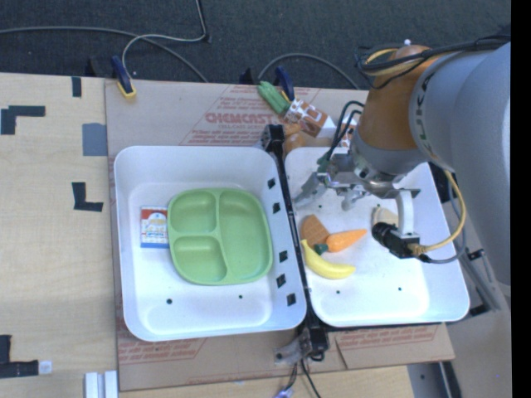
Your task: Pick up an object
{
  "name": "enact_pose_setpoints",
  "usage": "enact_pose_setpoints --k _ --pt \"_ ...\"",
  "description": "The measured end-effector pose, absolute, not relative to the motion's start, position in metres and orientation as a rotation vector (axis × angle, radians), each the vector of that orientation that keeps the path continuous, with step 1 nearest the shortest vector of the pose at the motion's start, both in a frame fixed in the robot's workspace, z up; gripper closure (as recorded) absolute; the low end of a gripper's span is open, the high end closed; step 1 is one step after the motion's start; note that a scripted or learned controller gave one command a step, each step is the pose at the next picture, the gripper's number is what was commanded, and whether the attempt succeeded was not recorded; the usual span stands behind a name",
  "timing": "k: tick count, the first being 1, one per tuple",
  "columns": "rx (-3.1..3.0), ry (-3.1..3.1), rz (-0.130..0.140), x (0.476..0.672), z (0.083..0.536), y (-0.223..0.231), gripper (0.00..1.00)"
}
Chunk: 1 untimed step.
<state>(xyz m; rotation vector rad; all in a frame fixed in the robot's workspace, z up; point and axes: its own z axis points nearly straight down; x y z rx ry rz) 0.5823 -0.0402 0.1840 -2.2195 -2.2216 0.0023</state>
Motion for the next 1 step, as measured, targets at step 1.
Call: enact_pose_setpoints --k 1 --pt "-2.223 -2.224 -0.001 0.5933 0.0862 -0.0988 0.00"
